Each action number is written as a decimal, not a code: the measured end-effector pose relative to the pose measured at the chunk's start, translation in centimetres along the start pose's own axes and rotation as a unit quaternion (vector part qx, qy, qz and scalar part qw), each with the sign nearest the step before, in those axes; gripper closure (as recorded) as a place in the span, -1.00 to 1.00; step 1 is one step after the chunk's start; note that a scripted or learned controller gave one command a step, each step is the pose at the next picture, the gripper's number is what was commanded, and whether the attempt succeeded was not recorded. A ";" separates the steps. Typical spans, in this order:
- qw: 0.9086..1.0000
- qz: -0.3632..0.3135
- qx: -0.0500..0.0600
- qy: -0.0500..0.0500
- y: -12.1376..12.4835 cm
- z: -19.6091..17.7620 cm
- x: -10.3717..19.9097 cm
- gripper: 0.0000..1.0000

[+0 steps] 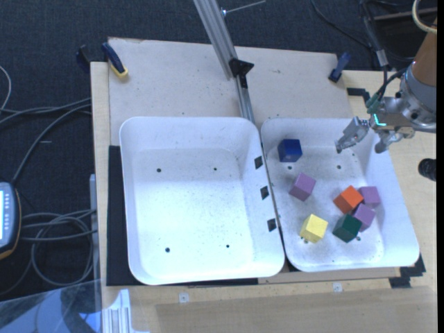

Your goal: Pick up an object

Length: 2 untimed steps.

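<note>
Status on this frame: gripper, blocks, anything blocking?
Gripper open, holding nothing, above right bin's far side. Nearest: blue cube, untouched. Nothing in the way.

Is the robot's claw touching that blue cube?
Apart. The camera view shows bare white bin floor between the gripper and the blue cube.

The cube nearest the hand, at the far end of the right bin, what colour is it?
Blue: the small blue cube, clearest in the camera view.
</note>
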<state>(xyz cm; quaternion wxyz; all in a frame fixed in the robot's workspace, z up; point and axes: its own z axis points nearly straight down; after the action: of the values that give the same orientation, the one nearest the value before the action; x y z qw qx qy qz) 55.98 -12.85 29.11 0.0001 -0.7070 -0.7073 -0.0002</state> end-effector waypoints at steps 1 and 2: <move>1.000 0.000 0.003 0.000 0.4 4.6 -0.7 -1.00; 1.000 0.000 0.003 0.001 -0.5 9.4 -0.8 -1.00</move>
<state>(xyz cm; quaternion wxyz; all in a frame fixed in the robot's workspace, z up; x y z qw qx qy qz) 55.44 -13.62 19.69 0.0026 -0.7071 -0.7071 0.0015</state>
